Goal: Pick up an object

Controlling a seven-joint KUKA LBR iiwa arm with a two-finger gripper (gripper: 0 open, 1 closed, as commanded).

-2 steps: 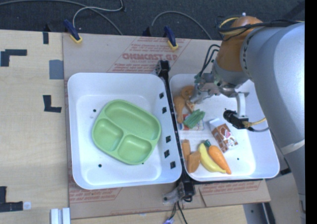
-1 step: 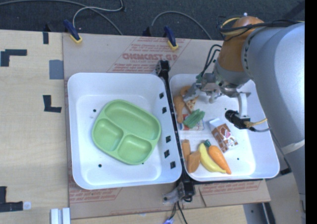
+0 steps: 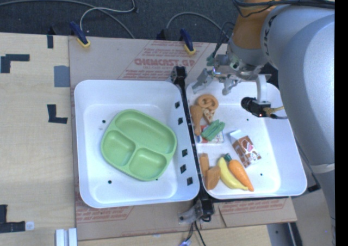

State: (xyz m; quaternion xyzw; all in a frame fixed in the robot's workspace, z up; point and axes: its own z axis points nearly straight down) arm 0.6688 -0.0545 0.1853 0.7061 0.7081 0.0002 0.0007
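Two bins sat before you; the gripper [image 3: 217, 83] hung over the right bin's [image 3: 283, 147] far rim, fingers spread apart and empty; pretzel [image 3: 206, 102] just below.

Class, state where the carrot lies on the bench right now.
The carrot lies in the right bin, near its front edge, against the banana and below the small brown packet.
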